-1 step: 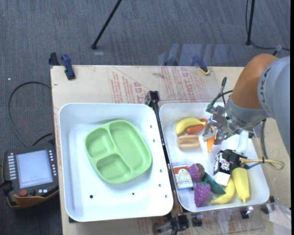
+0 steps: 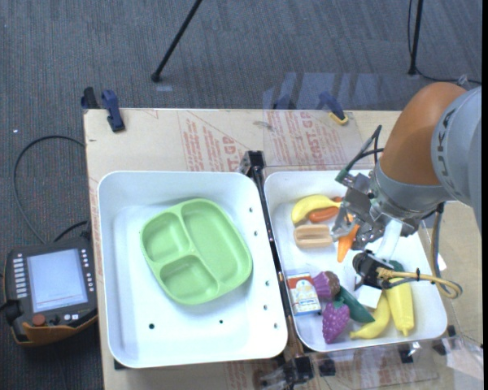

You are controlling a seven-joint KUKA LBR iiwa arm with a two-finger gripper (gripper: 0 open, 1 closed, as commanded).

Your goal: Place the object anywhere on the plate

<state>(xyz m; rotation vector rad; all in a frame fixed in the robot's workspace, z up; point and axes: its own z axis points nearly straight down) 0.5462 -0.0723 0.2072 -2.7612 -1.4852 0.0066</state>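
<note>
A light green plate [image 2: 197,250] with three compartments lies in the left white bin [image 2: 118,218]. My gripper [image 2: 354,232] is low over the middle of the right bin [image 2: 435,319]. A small orange carrot [image 2: 344,249] shows between its fingers, tilted with the tip pointing down, and the gripper is shut on it. The carrot hangs just right of a hot dog bun [image 2: 313,236]. The plate is well to the left of the gripper, across the wall between the bins.
The right bin also holds a banana [image 2: 311,206], a small box [image 2: 303,293], purple grapes [image 2: 335,322], a dark green item [image 2: 355,305] and yellow fruit [image 2: 398,305]. A teach pendant [image 2: 53,287] lies on the floor at left.
</note>
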